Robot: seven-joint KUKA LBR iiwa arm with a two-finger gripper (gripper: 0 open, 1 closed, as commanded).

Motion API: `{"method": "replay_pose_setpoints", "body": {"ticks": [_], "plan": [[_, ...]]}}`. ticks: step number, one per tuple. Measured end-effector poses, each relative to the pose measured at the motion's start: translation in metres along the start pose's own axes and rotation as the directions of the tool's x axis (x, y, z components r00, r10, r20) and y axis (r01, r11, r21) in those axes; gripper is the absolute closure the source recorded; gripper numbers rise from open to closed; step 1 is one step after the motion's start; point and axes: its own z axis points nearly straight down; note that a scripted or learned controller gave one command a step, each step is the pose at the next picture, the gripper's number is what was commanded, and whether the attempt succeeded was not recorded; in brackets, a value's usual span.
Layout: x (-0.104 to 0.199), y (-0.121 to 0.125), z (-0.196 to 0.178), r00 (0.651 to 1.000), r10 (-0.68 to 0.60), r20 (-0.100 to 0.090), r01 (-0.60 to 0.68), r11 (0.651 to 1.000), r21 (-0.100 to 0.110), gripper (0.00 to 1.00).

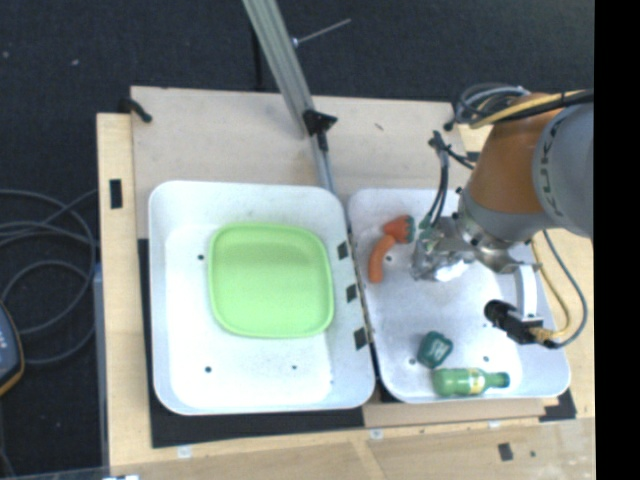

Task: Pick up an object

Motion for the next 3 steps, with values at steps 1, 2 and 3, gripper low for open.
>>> {"method": "replay_pose_setpoints", "body": {"ticks": [1,2,3], "plan": [[-0.001,0.001,-0.04,1.0,-0.001,0.0,0.001,1.0,0.001,1.0],[0.049,-0.006,-0.04,1.0,-0.005,-0.002,0.005,1.0,0.004,1.0],[0.095,0.001,-0.057,1.0,-0.005,-0.002,0.005,1.0,0.003,1.0]]}}
